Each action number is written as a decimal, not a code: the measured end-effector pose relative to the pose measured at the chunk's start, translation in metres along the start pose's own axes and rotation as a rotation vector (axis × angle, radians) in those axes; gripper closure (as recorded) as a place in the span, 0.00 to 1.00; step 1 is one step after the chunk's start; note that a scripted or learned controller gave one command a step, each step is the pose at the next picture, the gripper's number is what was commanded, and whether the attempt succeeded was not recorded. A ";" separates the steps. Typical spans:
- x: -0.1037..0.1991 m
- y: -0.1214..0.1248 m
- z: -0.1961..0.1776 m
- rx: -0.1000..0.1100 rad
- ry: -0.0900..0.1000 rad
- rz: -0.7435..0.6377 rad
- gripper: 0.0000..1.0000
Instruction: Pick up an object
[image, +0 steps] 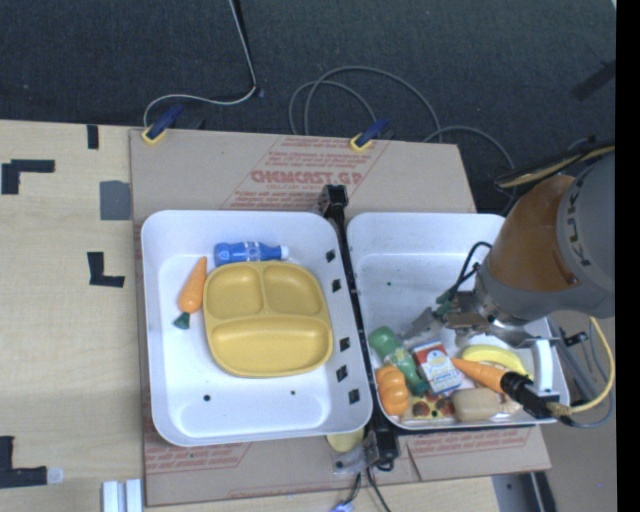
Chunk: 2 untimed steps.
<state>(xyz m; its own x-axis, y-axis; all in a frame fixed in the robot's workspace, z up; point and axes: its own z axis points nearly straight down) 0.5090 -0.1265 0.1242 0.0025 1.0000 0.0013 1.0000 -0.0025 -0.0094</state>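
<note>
My end effector (440, 318) hangs low inside the right bin (420, 235), just above the heap of toy food at the bin's 6 o'clock end. Whether it is open or closed, I cannot tell: the wrist and dark hardware hide its tip. Nothing can be seen held in it, so I judge the pick not yet made; the grasp and the lift remain.

Nearest candidates, outward from the tip: a green item (384, 342) at 8 o'clock of it, a red-and-white carton (436, 367) at 6 o'clock, an orange carrot (482, 372) at 4 o'clock, with a yellow piece (492, 354) just beyond. These lie packed and touching, which may hinder a clean grasp.

In the left bin (160, 330), well apart at 9 o'clock, rests a yellow divided plate (268, 318), flanked by a second carrot (192, 286) and a blue bottle (245, 252). Both bins stand on cardboard (290, 170) over the tabletop (60, 330).
</note>
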 end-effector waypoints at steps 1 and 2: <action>0.001 -0.013 0.039 -0.019 -0.013 0.001 0.00; 0.003 -0.012 0.027 -0.019 -0.008 -0.002 1.00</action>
<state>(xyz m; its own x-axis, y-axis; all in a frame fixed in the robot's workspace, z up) 0.4969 -0.1233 0.0970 0.0009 1.0000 -0.0069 1.0000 -0.0009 0.0092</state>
